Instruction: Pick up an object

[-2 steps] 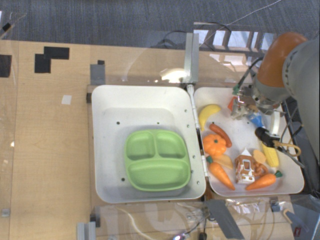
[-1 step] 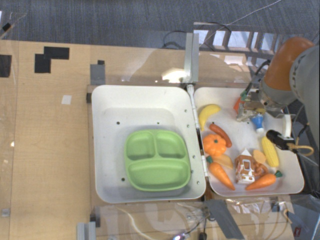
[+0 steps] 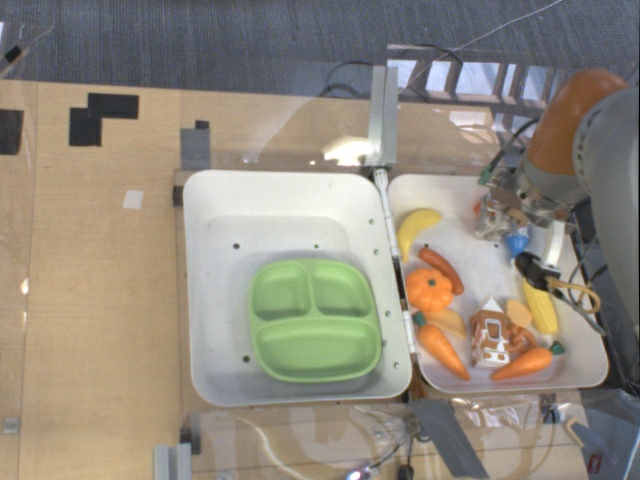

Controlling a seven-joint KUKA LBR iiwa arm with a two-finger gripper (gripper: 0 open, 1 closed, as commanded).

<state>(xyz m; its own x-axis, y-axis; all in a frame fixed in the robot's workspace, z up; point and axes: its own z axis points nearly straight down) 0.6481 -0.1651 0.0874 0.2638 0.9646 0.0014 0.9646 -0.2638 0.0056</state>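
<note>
Banana [image 3: 417, 227] lies in right bin [image 3: 597, 370], upper-left corner, long axis slanting up-right. Gripper [image 3: 497, 216] hangs over same bin's upper right, so banana sits to its left w/ bare floor between. Can't tell gripper state. Sausage [image 3: 441, 269] just below banana.

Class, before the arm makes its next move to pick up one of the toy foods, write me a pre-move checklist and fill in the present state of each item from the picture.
1. Pickable items present in the right bin: ok; banana, pumpkin, two carrots and corn lie there.
2. Gripper positioned over the right bin: ok, near its far right corner.
3. Object between the gripper's fingers: cannot tell; the view is too cluttered there.
4. Targets separated enough for a clean grasp: not ok; pumpkin, sausage and carrot crowd together.
5. Banana free of neighbours: ok, it lies mostly apart.
6. Green tray in the left bin out of the arm's way: ok.
</note>
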